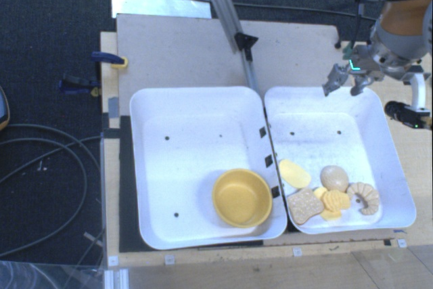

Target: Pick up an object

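My gripper [344, 85] hangs over the far rim of the right bin [392, 145], fingers spread open with nothing between them. Far below it, at the near end of that bin, lies a cluster of toy foods: a pale yellow slice [294, 173], a brown cracker-like piece [304, 206], a beige round bun [334, 178], a small yellow ridged piece [334, 202] and a tan croissant-like piece [365, 197]. A yellow bowl [241, 197] sits upright in the near right corner of the left bin [155, 145].
A slanted metal pole [226, 3] crosses above the bench toward the gap between the bins. A blue and yellow clamp [108, 59] grips the bench's left edge. Cables [47, 166] loop on the floor at left.
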{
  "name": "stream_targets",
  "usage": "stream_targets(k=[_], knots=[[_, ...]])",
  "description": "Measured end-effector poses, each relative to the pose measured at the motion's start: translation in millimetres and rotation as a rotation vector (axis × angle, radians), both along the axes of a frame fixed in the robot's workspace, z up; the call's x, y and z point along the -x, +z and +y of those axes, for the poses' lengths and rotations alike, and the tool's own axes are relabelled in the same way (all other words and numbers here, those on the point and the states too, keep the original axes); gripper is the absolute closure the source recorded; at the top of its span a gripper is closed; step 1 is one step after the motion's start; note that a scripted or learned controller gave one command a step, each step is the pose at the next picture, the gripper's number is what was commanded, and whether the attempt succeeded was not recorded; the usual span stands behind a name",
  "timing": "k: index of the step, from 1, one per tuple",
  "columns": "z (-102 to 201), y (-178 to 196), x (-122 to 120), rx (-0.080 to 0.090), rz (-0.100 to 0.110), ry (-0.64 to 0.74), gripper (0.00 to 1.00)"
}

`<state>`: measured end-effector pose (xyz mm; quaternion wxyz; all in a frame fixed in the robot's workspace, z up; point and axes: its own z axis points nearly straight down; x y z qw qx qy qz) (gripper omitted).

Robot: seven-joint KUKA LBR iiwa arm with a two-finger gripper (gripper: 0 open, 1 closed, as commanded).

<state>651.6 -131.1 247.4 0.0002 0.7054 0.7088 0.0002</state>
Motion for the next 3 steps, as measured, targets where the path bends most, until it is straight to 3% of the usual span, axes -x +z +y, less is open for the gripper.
stream_targets(k=[1,3], knots=[[0,1,0,0.000,-0.002,0.000,0.00],[-4,-99,-1,0.001,0.001,-0.004,0.00]])
